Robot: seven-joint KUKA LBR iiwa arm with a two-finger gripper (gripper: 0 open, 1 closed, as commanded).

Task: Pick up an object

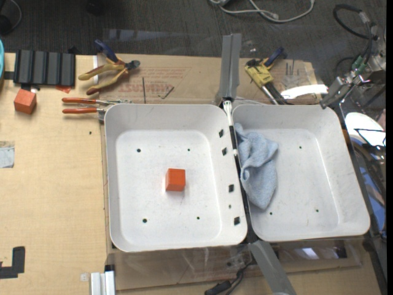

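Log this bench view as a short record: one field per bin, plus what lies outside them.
left bin: one orange cube, near the middle of the floor
right bin: one light blue cloth, crumpled against the left wall
bench left of bins: second orange block, black rack
bench behind bins: pliers, yellow clamp

Cardboard-topped bench (49, 183), two white bins (123, 165), pliers (107, 72)
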